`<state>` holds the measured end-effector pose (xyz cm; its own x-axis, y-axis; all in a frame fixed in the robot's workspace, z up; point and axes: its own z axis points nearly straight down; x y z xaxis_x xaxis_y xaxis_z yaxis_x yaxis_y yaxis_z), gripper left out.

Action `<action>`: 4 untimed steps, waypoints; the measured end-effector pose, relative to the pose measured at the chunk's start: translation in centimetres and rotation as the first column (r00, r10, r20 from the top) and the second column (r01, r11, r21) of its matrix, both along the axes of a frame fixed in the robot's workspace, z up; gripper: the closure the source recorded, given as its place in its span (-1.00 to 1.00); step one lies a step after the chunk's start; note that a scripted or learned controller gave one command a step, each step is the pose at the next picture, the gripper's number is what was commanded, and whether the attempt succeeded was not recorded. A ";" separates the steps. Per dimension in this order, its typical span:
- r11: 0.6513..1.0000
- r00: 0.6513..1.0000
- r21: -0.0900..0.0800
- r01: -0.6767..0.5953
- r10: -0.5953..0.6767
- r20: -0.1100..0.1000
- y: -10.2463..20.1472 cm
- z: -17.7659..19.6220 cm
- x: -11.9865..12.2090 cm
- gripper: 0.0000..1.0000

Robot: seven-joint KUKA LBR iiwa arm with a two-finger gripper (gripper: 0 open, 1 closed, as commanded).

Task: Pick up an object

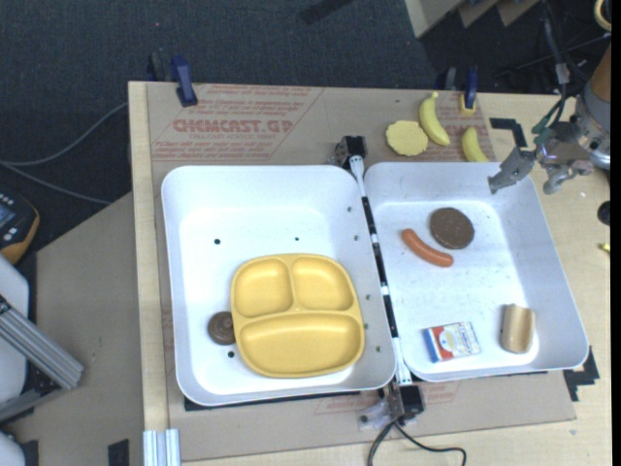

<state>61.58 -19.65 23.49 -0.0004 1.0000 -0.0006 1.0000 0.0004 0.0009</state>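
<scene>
Left bin [184, 260]: yellow tray [294, 314], brown disc [221, 328] beside it.
Right bin [553, 260]: cookie [452, 228], sausage [427, 248], carton [451, 341], gold cylinder [517, 328].
Tool [529, 163]: over right bin's far corner, spread, nothing between fingers.

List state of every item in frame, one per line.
gripper: open, over right bin's top right corner, holding nothing
yellow tray: flat in left bin, compartments bare
small brown disc: left bin, against the tray's left edge
brown cookie: flat, right bin
sausage: lying beside the cookie
small carton: lying flat, right bin
tan cylinder: on its side, right bin
two bananas: on bench, outside bins
</scene>
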 end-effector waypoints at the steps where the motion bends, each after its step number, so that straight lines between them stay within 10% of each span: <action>1: 1.000 1.000 0.006 -0.004 0.004 -0.012 5.1 -15.7 1.5 -1.00; 2: 1.000 1.000 -0.002 -0.003 0.003 0.010 4.7 -13.3 2.1 1.00; 3: 1.000 1.000 -0.002 -0.002 0.002 0.008 4.7 -13.4 2.1 -1.00; 4: 1.000 1.000 0.000 -0.002 0.002 0.002 5.8 -15.1 5.2 -1.00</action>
<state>66.75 -13.88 8.39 -0.0027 1.0000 -0.0003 1.0000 0.0027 0.0026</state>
